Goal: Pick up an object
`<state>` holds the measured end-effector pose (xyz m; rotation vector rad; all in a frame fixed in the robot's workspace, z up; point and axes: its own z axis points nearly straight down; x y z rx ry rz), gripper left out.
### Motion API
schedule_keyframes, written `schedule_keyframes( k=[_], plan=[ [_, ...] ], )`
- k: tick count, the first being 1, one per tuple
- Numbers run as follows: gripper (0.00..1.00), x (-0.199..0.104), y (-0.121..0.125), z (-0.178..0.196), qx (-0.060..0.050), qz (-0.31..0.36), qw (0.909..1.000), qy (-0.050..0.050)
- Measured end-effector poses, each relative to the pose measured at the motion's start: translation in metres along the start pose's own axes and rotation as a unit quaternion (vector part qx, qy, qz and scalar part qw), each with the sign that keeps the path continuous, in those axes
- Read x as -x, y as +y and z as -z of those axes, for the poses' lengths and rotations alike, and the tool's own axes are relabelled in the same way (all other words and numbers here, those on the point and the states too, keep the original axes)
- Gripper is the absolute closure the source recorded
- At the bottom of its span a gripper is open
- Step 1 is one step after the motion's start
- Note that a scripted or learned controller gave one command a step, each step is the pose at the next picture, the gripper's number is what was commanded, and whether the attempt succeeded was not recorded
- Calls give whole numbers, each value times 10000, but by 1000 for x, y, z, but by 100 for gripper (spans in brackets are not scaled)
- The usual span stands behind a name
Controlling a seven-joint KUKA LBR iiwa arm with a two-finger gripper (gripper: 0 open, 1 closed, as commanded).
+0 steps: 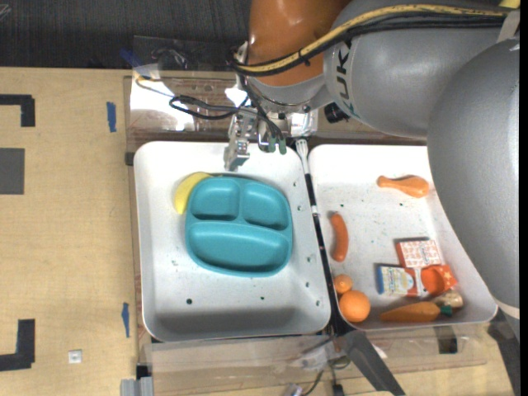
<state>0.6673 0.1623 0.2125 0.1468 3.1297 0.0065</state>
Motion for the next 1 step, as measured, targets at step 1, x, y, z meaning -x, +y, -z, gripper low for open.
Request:
schedule_keyframes(
  k=[1],
  plan=[
    [100,-16,66,16,9,390,9992,-6]
  ],
)
